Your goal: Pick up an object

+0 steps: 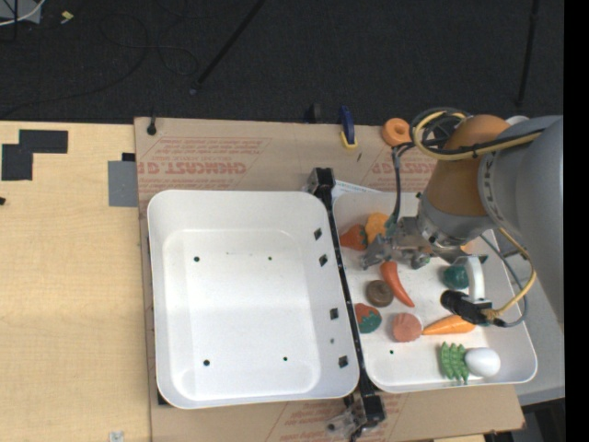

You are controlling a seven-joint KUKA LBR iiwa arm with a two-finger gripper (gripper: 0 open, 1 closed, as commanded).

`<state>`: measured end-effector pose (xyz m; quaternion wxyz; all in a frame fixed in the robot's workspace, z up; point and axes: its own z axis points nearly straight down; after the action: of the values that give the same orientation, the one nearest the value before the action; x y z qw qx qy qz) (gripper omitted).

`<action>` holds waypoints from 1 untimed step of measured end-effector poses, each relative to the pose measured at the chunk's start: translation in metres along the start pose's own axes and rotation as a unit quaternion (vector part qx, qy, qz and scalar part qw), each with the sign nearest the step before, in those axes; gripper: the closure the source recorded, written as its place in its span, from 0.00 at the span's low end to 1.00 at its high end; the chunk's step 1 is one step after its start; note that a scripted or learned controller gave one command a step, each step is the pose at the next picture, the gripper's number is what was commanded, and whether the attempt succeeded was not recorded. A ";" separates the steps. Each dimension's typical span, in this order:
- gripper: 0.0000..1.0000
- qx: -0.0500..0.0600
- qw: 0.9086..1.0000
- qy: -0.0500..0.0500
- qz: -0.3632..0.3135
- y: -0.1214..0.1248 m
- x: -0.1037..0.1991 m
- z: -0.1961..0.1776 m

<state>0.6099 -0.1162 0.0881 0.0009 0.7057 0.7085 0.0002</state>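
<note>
Reaching in from the right, the arm sets its claw [398,250] low over the right bin [515,362], just above the red chili [398,284], presumably the nearest easy target among the heaped toy foods. The claw's state cannot be told at this slant. The left bin [175,247] waits beside it on the bench [64,293].

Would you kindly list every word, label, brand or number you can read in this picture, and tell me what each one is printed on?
"CHEMCAST GP": red print, upside down, on the brown cardboard sheet behind the left bin; this reading is my best guess, since the letters are small.
Smaller red line beneath it: too blurred to read.
Red print on the cardboard's front edge: too small to read.
Toys in the right bin, arm: no text I can read.
</note>
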 end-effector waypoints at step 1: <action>0.00 0.002 1.000 0.001 0.000 0.035 0.031 0.000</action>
<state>0.6445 -0.0848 0.0876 -0.0011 0.7058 0.7084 -0.0011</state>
